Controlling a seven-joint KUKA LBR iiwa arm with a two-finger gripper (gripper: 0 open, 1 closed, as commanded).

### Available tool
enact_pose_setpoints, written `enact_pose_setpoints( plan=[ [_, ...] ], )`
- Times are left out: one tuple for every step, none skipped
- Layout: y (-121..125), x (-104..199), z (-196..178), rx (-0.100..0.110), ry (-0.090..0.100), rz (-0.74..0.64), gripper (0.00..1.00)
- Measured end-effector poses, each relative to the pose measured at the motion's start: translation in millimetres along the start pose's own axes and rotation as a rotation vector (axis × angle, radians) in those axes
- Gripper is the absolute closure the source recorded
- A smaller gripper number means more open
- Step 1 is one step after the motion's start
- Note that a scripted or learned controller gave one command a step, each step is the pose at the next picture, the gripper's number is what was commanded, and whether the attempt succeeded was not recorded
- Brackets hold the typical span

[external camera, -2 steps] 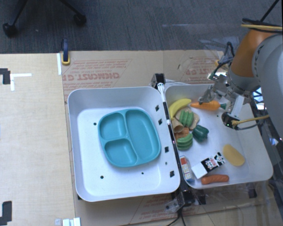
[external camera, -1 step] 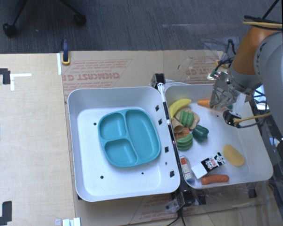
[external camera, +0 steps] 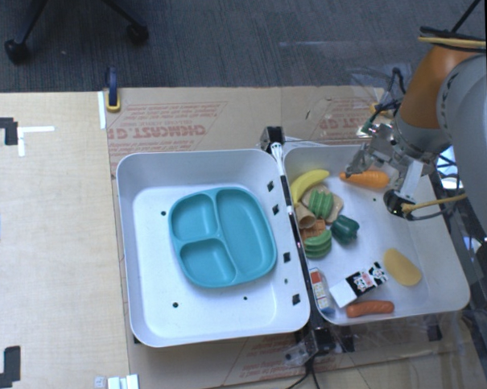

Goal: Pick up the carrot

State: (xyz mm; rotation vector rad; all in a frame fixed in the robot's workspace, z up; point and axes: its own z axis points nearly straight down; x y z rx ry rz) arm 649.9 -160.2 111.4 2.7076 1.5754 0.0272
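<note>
Cardboard and pale wood surround two shallow white plastic bins; I note a smooth teal divided plate (external camera: 223, 236) in the left bin (external camera: 141, 258). In the right bin (external camera: 441, 286), the gripper (external camera: 370, 172) holds the tapered orange carrot (external camera: 368, 178) between its closed fingers, raised above the bin's far end, right of the curved yellow banana (external camera: 308, 182).

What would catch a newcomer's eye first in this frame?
The teal plate, alone in the left bin, stands out most. Next comes the grey and orange arm at upper right, its pincer at the carrot in the right bin. Toy food clusters along that bin's left side, with a banana on top.
</note>
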Motion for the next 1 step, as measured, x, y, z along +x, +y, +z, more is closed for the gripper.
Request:
enact_pose_setpoints(
  plan=[
    [23.6,-34.7,15.5,0.014,-0.001,0.204,0.00]
  ],
)
